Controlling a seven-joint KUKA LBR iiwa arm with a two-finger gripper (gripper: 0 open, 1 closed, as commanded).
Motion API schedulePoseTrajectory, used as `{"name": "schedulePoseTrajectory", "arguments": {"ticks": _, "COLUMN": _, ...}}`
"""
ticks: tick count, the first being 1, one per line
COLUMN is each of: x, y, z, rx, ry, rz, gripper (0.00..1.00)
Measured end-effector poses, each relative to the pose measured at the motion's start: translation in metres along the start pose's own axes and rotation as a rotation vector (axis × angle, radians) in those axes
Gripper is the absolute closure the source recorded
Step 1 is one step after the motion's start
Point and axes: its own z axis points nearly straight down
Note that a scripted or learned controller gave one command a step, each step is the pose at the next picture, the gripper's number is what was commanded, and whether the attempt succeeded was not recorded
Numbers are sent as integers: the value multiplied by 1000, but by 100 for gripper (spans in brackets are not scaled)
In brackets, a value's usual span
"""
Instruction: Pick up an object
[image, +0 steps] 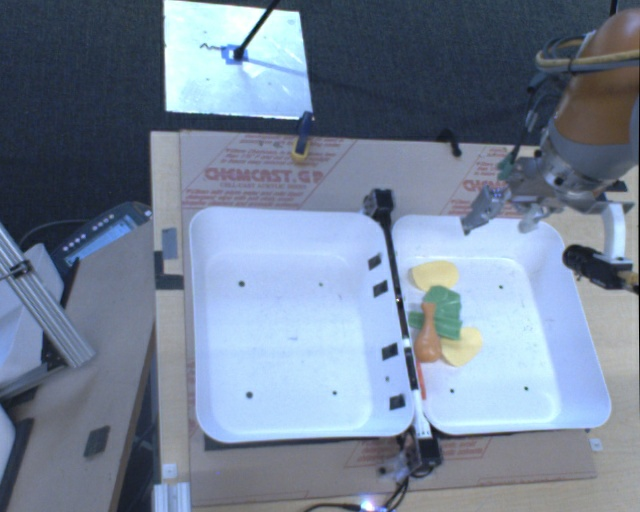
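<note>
A small pile of objects lies in the right bin (560, 380) near its left wall: a yellow piece (435, 274) at the top, a green piece (443, 309) below it, an orange piece (428, 338) and another yellow piece (463, 347). My gripper (505, 212) hangs above the far edge of the right bin, up and to the right of the pile. Its two fingers (480, 214) stand apart with nothing between them.
The left bin (290, 320) sits beside the right one, with black clips (390, 350) along the divider between them. A shiny metal plate (236, 58) lies at the back. A grey device (100, 232) and an aluminium rail (40, 310) stand at the left.
</note>
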Motion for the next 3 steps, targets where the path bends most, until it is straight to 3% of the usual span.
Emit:
{"name": "schedulePoseTrajectory", "arguments": {"ticks": 1, "x": 0, "y": 1, "z": -12, "rx": -3, "ry": 0, "rz": -3, "gripper": 100}}
{"name": "schedulePoseTrajectory", "arguments": {"ticks": 2, "x": 38, "y": 52, "z": -220, "rx": -22, "ry": -1, "rz": -6, "gripper": 100}}
{"name": "schedulePoseTrajectory", "arguments": {"ticks": 3, "x": 86, "y": 28, "z": -88, "rx": 13, "ry": 2, "rz": -6, "gripper": 100}}
